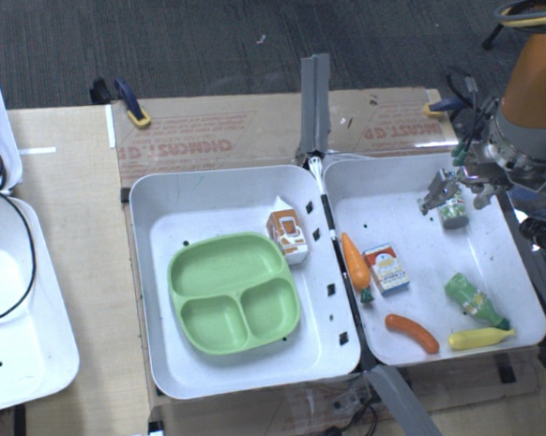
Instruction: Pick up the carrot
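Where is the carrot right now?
The carrot lies in the right bin, against its left wall, just left of the small red-and-white box and above the sausage.

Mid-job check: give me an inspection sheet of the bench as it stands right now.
Surface: two white bins, left bin and right bin, side by side.
Job's things: carrot lies in the right bin by the divider, apart from the gripper.
Clutter: green plate, carton, small box, sausage, banana, green bottle.
Grippers: gripper above the right bin's far corner.
Cables: black cable at left.
Surroundings: blue-yellow clamp.
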Tool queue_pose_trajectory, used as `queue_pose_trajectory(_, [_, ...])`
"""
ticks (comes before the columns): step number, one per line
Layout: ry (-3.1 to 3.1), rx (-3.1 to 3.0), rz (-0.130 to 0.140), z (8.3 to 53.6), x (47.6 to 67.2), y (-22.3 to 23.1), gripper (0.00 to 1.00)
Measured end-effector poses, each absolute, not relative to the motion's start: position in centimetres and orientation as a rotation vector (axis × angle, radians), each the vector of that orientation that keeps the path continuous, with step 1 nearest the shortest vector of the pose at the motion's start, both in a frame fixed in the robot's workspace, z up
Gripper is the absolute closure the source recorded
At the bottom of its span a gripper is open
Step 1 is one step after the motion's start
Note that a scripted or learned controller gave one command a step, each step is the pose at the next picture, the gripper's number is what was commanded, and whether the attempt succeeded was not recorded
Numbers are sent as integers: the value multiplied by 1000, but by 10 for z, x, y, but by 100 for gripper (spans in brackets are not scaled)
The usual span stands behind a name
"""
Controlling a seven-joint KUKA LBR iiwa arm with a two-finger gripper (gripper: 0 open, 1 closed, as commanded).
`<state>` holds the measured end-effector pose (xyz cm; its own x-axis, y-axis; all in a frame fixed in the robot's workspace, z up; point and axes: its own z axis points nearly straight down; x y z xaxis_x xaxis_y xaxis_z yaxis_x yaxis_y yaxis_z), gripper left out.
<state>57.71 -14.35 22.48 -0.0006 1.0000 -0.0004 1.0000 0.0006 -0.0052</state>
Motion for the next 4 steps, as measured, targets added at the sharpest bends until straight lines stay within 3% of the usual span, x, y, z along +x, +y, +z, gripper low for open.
queue_pose_trajectory(1, [-2153,-2280,6,115,476,-100,0])
queue_pose_trajectory(2, [-1685,-2650,-2,93,519,-106,0])
queue_pose_trajectory(3, [-1667,-2671,-12,96,636,-102,0])
queue_pose_trajectory(4, [-1594,-2713,-6,95,661,-97,0])
